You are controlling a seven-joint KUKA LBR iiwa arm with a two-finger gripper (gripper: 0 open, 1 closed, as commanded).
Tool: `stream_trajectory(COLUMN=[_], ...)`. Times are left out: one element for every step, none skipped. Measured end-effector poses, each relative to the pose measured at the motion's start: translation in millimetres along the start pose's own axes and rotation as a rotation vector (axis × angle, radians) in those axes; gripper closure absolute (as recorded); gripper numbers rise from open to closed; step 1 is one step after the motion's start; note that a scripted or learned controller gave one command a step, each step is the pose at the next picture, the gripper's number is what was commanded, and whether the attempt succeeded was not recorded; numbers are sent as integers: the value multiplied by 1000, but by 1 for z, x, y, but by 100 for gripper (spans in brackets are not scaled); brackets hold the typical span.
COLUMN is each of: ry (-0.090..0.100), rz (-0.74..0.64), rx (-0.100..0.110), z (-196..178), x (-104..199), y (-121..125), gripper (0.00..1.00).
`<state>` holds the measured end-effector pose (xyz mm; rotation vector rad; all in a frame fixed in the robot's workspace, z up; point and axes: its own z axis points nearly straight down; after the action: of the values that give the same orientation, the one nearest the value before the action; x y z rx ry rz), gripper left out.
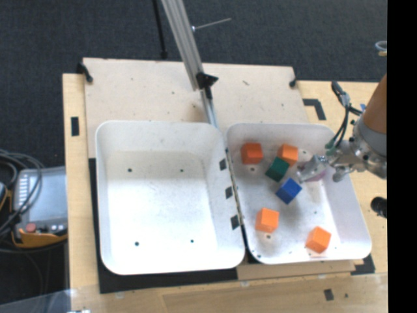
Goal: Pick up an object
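The right bin (345,207) holds several blocks. One orange cube (252,153) lies at its back left and another orange cube (288,153) sits just right of it. A green cube (277,169) lies below them, with a blue cube (288,191) in front of it. Two more orange cubes lie toward the front: one (266,220) near the left wall, one (318,238) at the front right. My gripper (313,170) reaches in from the right, hanging just right of the green and blue cubes. I see no block between its fingers.
The left bin (163,201) stands beside the right one, sharing a divider wall (231,188). A slanted metal rail (186,41) rises behind the bins. A grey device with cables (32,204) sits off the bench's left edge.
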<state>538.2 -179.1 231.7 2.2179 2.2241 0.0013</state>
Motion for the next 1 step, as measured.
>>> stream_trajectory(ry=[0], rz=[1], rx=[-1], z=[0], x=[0], y=[0], gripper=[0])
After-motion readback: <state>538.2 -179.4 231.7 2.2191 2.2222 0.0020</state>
